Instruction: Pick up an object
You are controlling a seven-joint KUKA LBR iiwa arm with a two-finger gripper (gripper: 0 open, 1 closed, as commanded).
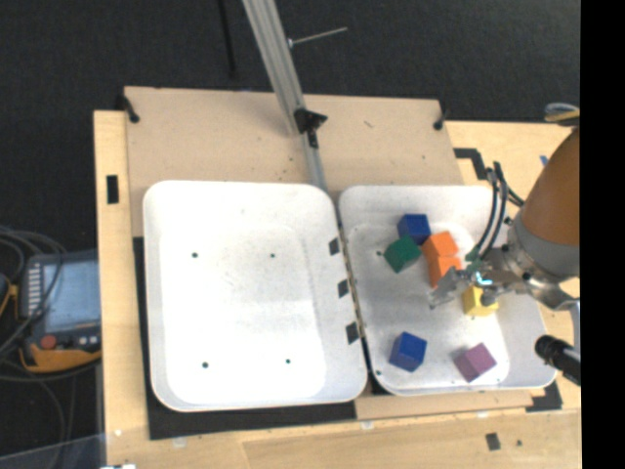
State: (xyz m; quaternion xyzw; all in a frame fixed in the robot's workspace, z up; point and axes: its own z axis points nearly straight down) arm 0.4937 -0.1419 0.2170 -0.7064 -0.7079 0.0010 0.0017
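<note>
bins: two shallow white bins side by side on the bench – the left bin (244, 291) and the right bin (391, 213), meeting at a seam with small dark clips.
landmark: the right bin; all places below are given against it.
blocks: six in the right bin.
blue: two – one blue block (414, 228) near the far wall, another blue block (407, 351) near the near wall, well apart.
green: one green block (401, 254), just beside the far blue one, toward the seam.
orange: one orange block (443, 256), touching or nearly touching the far blue one.
yellow: one yellow block (479, 302) toward the bin's right wall, just under the gripper.
purple: one purple block (476, 361) in the near right corner area.
gripper: the gripper (467, 283) sits over the gap between the orange and yellow blocks; whether its claw is released or clenched, i cannot tell.
arm: the arm (557, 213) enters across the bin's right wall.
open room: bare floor along the seam side and in the middle, between the far cluster and the near pair.
edges: purple lies close to the near rim.
</note>
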